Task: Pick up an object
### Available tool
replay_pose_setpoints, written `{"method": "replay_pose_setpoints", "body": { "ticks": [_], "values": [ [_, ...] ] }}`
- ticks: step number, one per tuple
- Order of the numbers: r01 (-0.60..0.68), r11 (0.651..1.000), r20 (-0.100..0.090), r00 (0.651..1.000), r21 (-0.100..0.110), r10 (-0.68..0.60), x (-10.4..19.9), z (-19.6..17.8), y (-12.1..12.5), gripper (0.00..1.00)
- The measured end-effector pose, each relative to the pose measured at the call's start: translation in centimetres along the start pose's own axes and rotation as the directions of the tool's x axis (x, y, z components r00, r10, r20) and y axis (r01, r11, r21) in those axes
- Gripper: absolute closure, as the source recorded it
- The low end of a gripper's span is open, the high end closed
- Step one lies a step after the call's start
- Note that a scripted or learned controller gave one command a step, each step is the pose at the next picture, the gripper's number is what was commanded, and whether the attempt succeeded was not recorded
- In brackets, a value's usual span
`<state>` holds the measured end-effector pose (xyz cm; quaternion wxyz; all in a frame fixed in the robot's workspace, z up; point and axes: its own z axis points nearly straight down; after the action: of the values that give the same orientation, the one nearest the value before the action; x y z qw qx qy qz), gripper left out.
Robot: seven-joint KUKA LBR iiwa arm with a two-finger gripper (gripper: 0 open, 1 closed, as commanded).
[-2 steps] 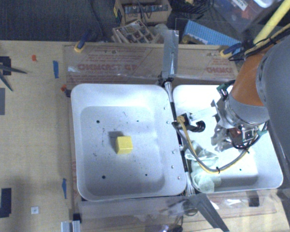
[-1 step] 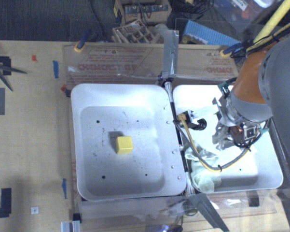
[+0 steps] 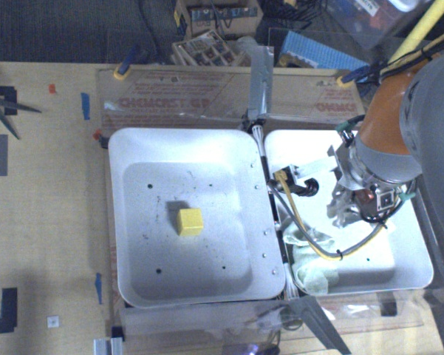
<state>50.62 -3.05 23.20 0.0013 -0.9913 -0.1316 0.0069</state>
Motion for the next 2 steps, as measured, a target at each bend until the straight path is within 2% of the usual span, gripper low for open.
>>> {"method": "replay_pose_setpoints", "body": {
  "ticks": [1, 2],
  "values": [
    [0.001, 1.0, 0.002, 1.0, 0.0, -0.001, 0.1, -0.9, 0.0, 1.0],
    [-0.04, 0.999, -0.009, 0.999, -0.001, 0.04, -2.5, 4.4, -1.1, 1.0]
  ]
}}
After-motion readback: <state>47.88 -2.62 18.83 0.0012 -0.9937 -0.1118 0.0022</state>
